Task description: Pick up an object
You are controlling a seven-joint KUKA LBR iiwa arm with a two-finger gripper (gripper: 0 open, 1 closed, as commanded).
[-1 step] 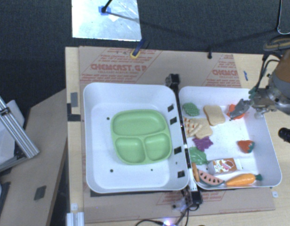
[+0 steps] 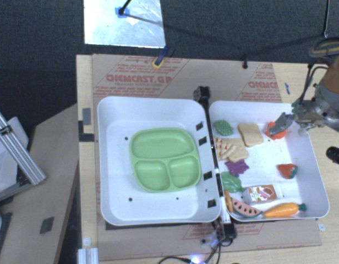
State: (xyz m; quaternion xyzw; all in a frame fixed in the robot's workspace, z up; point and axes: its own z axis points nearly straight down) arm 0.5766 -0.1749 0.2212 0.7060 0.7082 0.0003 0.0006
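Observation:
My gripper (image 2: 280,124) reaches in from the right, over the back right part of the right bin (image 2: 315,169). A small orange-red toy (image 2: 276,130) sits right at its tip; I cannot tell whether it is gripped or only touched. Other toy foods lie in this bin: a bread slice (image 2: 250,134), a green leaf (image 2: 223,127), purple grapes (image 2: 236,166), a red strawberry-like piece (image 2: 288,170), a small carton (image 2: 261,193), a watermelon slice (image 2: 244,208) and a carrot (image 2: 282,209).
The left bin (image 2: 111,125) holds a light green divided plate (image 2: 163,159). A black divider (image 2: 209,147) runs between the two bins. The grey arm with its orange band (image 2: 332,87) stands over the bench's right edge.

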